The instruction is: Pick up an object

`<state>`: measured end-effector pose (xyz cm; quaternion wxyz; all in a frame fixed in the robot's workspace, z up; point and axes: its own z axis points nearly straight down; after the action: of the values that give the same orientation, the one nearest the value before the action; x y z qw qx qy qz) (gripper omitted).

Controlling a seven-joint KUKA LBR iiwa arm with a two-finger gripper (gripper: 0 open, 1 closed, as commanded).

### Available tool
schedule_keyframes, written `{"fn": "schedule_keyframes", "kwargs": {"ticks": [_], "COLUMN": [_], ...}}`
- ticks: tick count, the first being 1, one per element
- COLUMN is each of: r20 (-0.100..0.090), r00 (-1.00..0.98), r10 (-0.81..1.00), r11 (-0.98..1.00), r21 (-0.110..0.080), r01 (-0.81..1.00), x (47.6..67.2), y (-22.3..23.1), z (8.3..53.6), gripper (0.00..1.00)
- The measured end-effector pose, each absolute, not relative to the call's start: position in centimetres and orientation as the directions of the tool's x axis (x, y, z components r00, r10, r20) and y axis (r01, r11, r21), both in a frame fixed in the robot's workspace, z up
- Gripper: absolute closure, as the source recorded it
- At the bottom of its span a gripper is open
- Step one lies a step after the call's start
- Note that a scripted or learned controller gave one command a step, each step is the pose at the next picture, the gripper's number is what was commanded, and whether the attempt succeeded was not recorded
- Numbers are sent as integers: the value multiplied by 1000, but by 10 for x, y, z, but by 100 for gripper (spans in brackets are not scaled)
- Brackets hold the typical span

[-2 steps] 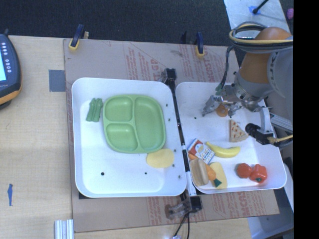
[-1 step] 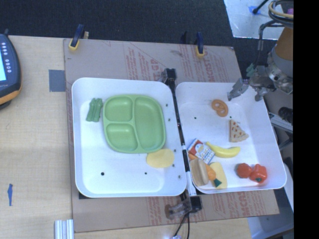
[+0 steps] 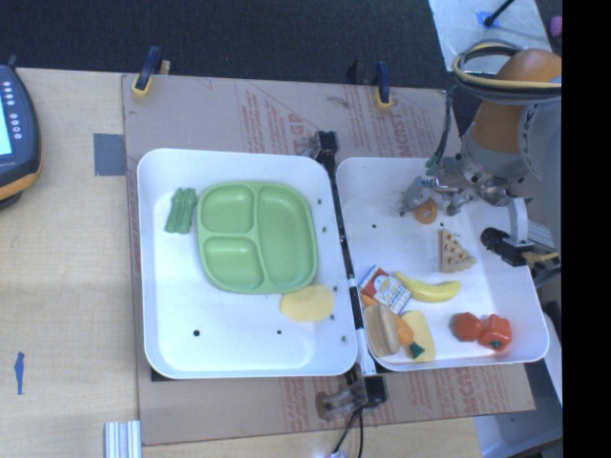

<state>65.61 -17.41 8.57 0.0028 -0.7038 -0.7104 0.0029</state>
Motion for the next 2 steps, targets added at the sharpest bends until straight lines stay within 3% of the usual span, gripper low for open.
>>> {"fn": "schedule_keyframes", "kwargs": {"ticks": [1, 2], "r20": [2, -1], "r00": [-2, -6], "r10": [1000, 1000], "r11": [2, 6], "r21": [-13, -6], "r01": [1000, 1000], "x": [551, 556], "y": [-177, -178], "z": [91, 103], "gripper": [0, 100]}}
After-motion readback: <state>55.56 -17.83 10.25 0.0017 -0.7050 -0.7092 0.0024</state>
